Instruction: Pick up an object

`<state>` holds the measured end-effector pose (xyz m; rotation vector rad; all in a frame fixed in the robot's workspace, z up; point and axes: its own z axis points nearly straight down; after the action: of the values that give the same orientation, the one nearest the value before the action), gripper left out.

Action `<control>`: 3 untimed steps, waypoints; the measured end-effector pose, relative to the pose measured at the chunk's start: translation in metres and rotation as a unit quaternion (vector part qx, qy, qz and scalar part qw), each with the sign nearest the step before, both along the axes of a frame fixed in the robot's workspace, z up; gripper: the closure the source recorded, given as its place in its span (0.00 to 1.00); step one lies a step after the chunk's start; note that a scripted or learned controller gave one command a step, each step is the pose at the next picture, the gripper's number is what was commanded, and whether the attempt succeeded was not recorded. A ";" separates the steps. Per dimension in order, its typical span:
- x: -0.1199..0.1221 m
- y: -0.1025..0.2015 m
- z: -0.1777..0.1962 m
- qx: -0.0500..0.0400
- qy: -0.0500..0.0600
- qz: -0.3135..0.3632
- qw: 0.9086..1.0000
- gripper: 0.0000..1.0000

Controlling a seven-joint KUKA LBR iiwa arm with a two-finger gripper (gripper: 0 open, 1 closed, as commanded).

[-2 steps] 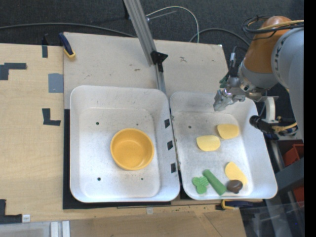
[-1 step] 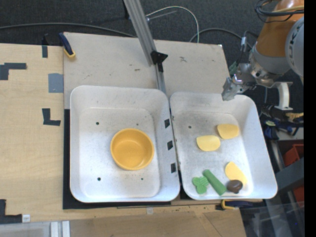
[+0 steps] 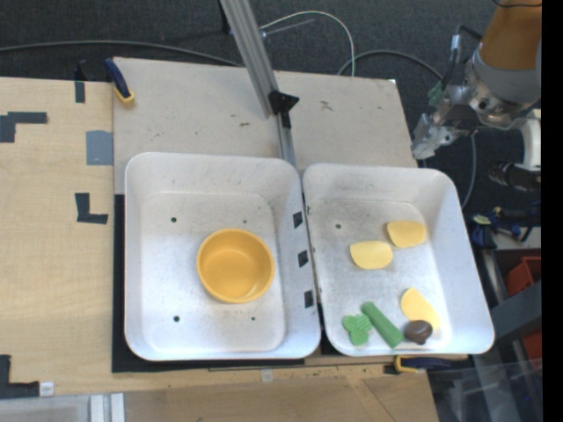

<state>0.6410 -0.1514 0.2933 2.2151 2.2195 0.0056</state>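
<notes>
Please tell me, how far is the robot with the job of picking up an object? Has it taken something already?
Done: nothing looks picked yet. The yellow bowl sits in the left bin. Three yellow pieces, a green toy and a brown piece lie in the right bin. In hand: the gripper is outside the bins, beyond the right bin's far corner, nowhere near any object. Left: reach in, grasp, lift.

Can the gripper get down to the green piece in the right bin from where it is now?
Probably yes. The gripper sits above the right bin's far corner, and the space over the green piece is open. The catch: a brown object and a yellow piece lie close beside it.
</notes>
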 end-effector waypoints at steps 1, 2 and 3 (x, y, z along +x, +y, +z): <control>-0.025 0.055 -0.013 0.002 0.005 0.002 1.000 1.00; -0.041 0.111 -0.013 0.002 0.004 0.002 1.000 1.00; -0.058 0.164 -0.014 0.002 0.005 0.003 1.000 1.00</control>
<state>0.5834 0.0123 0.2795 2.2157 2.2315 -0.0013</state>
